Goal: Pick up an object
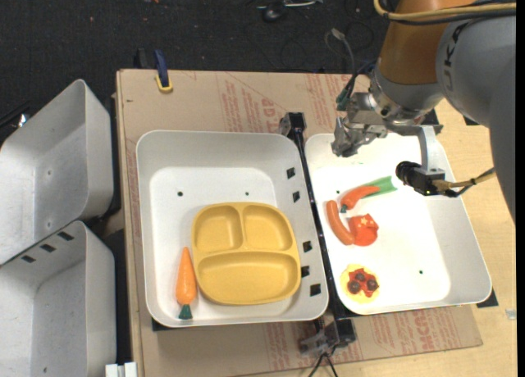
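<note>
Camera view: hand (351, 139) is seen over far-left corner of right bin (459, 228); finger state can't be told, nothing seen held. In right bin: chili pepper (367, 193), sausage (337, 223), red pepper piece (363, 229), yellow disc w/ berries (361, 282). Left bin (164, 162): yellow divided plate (244, 253), carrot (186, 280) just beside it.

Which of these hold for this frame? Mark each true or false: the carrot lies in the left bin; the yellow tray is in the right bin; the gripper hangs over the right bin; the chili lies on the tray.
1. The carrot lies in the left bin. True.
2. The yellow tray is in the right bin. False: it sits in the left bin.
3. The gripper hangs over the right bin. True.
4. The chili lies on the tray. False: it lies in the right bin.
</note>
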You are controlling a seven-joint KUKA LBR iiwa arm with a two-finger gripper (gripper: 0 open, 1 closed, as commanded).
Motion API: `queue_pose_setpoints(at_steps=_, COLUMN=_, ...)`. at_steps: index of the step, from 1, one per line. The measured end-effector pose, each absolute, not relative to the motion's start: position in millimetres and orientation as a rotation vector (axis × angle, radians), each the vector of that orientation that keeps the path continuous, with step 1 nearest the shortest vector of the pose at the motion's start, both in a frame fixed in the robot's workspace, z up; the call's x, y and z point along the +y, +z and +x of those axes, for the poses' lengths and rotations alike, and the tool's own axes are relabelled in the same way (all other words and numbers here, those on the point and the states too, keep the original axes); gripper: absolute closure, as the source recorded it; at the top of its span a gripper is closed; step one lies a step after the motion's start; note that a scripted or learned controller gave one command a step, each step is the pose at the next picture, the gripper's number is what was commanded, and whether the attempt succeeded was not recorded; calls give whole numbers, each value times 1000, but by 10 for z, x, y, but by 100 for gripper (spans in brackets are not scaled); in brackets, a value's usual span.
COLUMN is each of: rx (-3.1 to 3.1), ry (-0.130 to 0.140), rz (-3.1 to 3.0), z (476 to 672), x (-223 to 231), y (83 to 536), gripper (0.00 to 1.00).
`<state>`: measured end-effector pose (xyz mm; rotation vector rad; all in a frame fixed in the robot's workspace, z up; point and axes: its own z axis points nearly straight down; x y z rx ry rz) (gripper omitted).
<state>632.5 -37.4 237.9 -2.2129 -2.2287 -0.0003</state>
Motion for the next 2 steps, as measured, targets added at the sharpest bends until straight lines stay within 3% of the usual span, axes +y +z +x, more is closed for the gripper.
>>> queue_pose_setpoints(at_steps=2, rx=-2229, ry=-2, rz=-2214, z=6422, x=720, y=2308, gripper=100)
